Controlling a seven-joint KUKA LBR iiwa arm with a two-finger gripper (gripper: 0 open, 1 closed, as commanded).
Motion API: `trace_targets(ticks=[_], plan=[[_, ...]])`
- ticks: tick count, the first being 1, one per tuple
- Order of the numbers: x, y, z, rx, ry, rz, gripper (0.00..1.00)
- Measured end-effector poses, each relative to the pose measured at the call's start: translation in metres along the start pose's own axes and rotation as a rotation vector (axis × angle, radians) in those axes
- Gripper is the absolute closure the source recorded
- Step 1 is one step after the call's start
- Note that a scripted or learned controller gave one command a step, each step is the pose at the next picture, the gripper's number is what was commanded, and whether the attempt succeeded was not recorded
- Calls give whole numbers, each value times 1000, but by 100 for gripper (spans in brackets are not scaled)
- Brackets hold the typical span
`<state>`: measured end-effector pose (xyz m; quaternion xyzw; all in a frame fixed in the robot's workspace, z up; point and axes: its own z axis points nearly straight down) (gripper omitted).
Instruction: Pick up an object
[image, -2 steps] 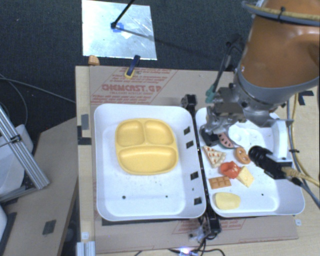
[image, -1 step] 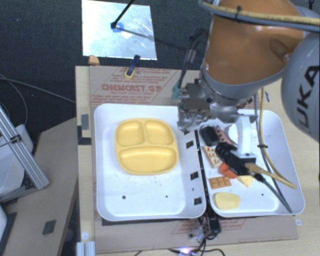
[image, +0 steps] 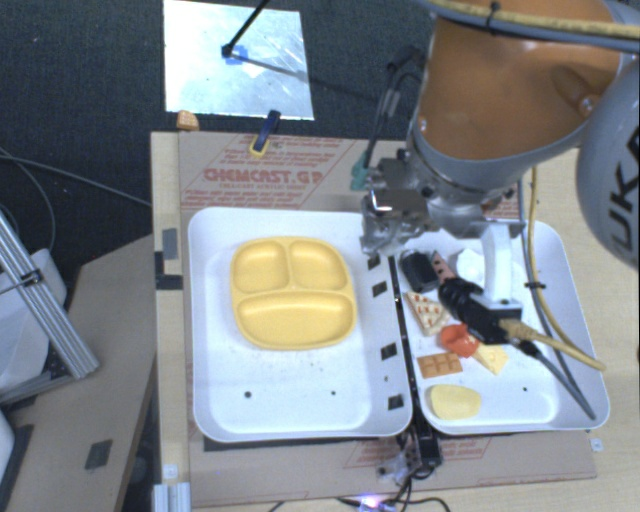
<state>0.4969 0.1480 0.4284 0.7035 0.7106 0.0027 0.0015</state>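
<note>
Two shallow white bins sit side by side. The left bin (image: 300, 410) carries one yellow divided plate (image: 293, 292), lying flat with its two small compartments toward 12 o'clock. The gripper (image: 383, 232) is over the far end of the seam between the bins, at about 1 o'clock from the plate. Whether the gripper is open or closed cannot be determined from this view, and no object is seen held in it. All small pick candidates lie in the right bin (image: 565, 300), between 4 and 5 o'clock from the gripper. The nearest is a black piece (image: 418, 269), just beside the gripper at 4 o'clock, with its long axis running roughly 10 to 4 o'clock. A waffle piece (image: 427, 312) follows at 5 o'clock, then an orange cracker (image: 439, 364), a pale yellow oval (image: 455, 402), a red piece (image: 459, 339) and a yellow wedge (image: 491, 357). Judged from this layout, a pick requires travel toward 4 o'clock and a descent. The arm (image: 500, 90) enters from 1 o'clock, with its orange band above the right bin's far edge and the wrist pointing down.
</note>
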Motion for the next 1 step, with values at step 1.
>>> trace_targets(ticks=[1], plan=[[0, 1, -11, -2, 1, -6, 100]])
